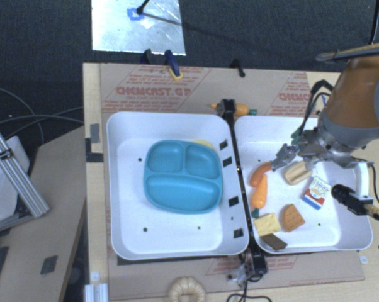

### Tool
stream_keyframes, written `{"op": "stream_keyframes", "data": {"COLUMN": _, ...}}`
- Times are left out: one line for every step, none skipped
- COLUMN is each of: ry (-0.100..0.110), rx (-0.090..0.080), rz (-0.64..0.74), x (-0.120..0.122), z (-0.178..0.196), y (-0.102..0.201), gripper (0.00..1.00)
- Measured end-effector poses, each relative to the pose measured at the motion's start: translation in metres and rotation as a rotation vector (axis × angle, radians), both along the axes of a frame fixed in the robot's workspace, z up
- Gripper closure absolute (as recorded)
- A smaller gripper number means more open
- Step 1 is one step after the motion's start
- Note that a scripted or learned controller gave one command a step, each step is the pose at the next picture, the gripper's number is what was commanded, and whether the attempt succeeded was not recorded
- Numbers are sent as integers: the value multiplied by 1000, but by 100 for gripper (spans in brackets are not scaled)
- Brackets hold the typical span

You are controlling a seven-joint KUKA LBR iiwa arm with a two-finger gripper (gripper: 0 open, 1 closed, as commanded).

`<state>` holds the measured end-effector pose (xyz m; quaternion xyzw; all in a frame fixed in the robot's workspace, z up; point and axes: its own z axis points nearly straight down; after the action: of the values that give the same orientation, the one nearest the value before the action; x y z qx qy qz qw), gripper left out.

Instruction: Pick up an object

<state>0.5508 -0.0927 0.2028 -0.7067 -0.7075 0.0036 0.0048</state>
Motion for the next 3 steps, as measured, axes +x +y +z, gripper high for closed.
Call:
{"op": "stream_keyframes", "data": {"ry": -13, "rx": -1, "rz": 2, "x": 3, "z": 7, "y": 0, "gripper": 0}}
{"op": "stream_keyframes", "data": {"ry": -9, "rx": -1, "rz": 0, "x": -5, "z": -48, "y": -6, "gripper": 0}}
{"op": "stream_keyframes", "data": {"ry": -9, "rx": 0, "rz": 0, "x": -7, "z": -90, "y": -4, "gripper": 0}}
